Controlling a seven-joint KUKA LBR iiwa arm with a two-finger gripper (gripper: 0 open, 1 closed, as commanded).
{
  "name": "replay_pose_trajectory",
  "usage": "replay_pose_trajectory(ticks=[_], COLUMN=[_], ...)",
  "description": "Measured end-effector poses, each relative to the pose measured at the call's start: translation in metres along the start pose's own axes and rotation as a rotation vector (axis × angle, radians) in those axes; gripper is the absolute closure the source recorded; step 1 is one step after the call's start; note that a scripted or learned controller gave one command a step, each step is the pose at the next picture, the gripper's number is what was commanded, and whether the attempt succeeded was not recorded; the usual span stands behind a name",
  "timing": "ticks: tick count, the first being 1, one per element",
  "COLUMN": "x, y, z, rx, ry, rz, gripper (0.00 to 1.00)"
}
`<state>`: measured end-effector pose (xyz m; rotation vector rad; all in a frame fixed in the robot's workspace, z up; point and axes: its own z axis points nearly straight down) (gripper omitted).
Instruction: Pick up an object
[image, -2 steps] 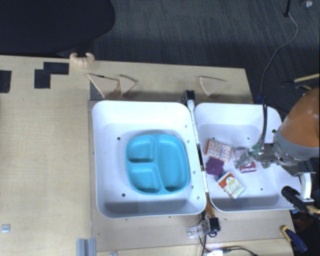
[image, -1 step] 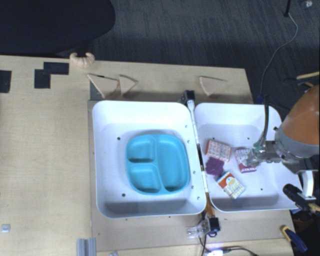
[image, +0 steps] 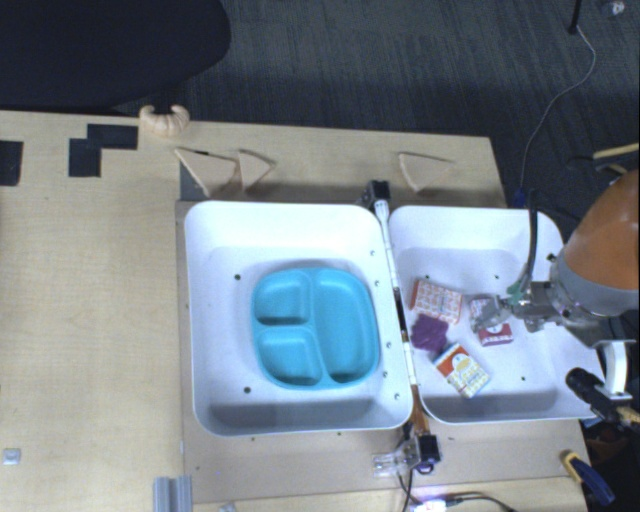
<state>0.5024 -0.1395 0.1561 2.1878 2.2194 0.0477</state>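
Inside the left bin (image: 210, 300) sits a blue divided tray (image: 315, 325). Beside it, the right bin (image: 450, 235) holds a checked card (image: 437, 299), a purple block (image: 431, 332), an orange packet (image: 462, 369) and a red-white item (image: 494, 333), just under the gripper (image: 490, 315); its grip can't be judged.

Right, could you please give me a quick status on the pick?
Claw low in right bin, over small red-and-white item. Grasp unconfirmed. Patterned packet, purple piece, small box close by. Blue tray in left bin.
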Motion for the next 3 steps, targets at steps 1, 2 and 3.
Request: replay_pose_trajectory(ticks=[1,2,3], x=[0.001,0.127,0.064], y=[0.002,0.056,0.016], z=[-0.011,-0.076,-0.081], rx=[-0.004,0.035,0.037], ry=[0.001,-0.001,-0.005], rz=[-0.005,0.007,0.012], gripper=[1.00,1.00,1.00])
